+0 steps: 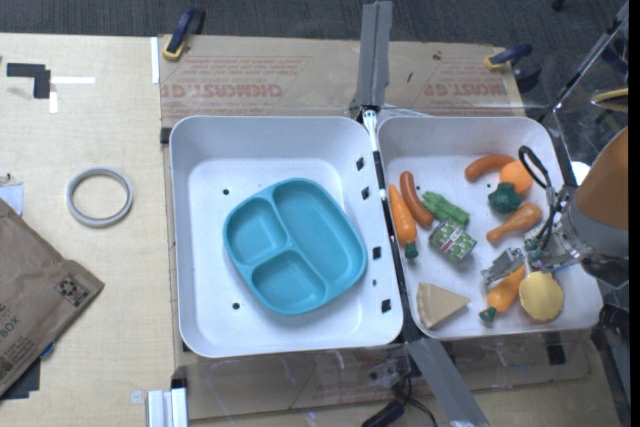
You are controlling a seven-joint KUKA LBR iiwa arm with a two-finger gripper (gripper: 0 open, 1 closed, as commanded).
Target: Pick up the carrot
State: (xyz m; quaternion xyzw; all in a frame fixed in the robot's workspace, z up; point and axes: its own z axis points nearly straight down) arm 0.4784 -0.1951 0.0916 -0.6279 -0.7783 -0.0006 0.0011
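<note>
Several carrots here; the nearest carrot looks light, stiff, slick; mid-body grasp; my gripper: grip state unclear

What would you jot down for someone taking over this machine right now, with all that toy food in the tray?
Gripper: low in the right bin, over the small carrot beside the yellow lemon; I can't tell whether it grips anything.
Other carrot-like pieces: one along the bin's left wall, one mid-right, one curved near the top.
Left bin holds the blue divided plate.
Done: arm has reached the food.
Left: grasp and lift a carrot.
</note>
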